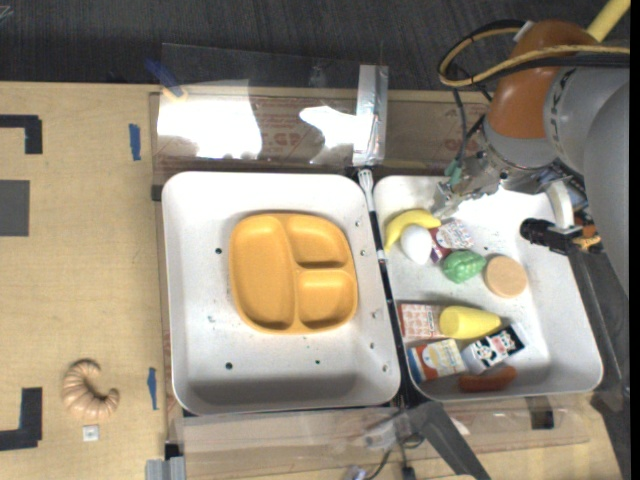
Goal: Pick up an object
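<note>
My gripper (449, 192) hangs over the back left part of the right bin (560, 313), just above and right of a yellow banana (404, 224). Close to the banana lie a white egg (415, 247), a red-and-white packet (453, 236) and a green lumpy toy (463, 266). A tan round disc (506, 276) lies to their right. Toward the front are a yellow lemon-like piece (468, 321), a red box (418, 320), a cow-patterned carton (496, 346) and a red sausage (487, 377). Nothing is seen held.
The left bin (190, 268) holds an orange divided plate (293, 271). A croissant toy (90, 388) lies on the bench at the far left. A metal divider (371, 118) stands behind the bins. The arm (560, 108) and its cables crowd the right bin's back right.
</note>
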Controlling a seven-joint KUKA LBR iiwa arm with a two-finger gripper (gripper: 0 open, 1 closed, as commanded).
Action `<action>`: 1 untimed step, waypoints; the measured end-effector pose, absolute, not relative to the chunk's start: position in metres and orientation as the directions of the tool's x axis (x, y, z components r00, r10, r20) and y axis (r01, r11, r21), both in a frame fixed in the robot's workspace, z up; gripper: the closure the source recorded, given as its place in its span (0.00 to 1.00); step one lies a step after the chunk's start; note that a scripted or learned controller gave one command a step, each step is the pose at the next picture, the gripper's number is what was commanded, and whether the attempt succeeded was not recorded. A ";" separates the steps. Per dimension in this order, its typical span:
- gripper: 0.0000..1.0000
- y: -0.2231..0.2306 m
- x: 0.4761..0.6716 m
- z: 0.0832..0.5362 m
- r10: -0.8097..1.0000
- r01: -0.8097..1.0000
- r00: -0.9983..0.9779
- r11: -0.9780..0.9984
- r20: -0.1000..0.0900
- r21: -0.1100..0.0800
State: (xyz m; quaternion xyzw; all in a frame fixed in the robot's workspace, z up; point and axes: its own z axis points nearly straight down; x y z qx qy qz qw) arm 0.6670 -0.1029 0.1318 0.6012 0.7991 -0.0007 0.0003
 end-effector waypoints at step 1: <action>1.00 -0.169 0.662 0.100 0.935 0.935 -0.354 0.354 -0.011 0.023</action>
